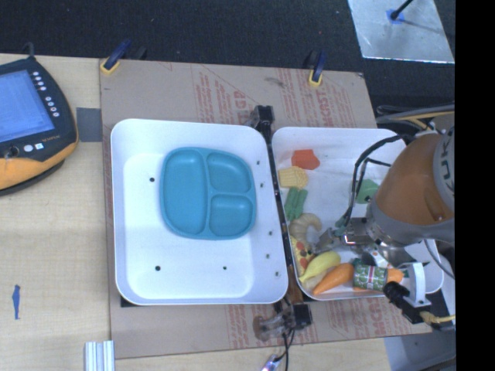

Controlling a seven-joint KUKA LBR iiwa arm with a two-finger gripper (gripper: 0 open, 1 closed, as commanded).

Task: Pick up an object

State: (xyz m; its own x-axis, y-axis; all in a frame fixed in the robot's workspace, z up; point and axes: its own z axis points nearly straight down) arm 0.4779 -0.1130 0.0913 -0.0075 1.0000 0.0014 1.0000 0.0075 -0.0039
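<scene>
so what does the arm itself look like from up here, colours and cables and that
The arm is a bulky rounded body with a broad orange band and grey casing at the view's right edge. A black cable loops off its side. The gripper end is a cluster of dark and metallic parts, too cluttered to make out finger shapes.

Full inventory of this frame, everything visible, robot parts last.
divided plate: 1, light blue, middle of left bin
left bin: 1, white, centre
right bin: 1, white, beside left bin
orange piece: 1, orange-red, right bin top
corn: 1, yellow, below orange piece
green vegetable: 1, green, right bin left side
banana: 1, yellow, right bin bottom
carrot: 1, orange, beside banana
teach pendant: 1, grey and orange, far left
clamps: 2, blue-yellow, board's top edge
arm: 1, orange band, over right bin
</scene>
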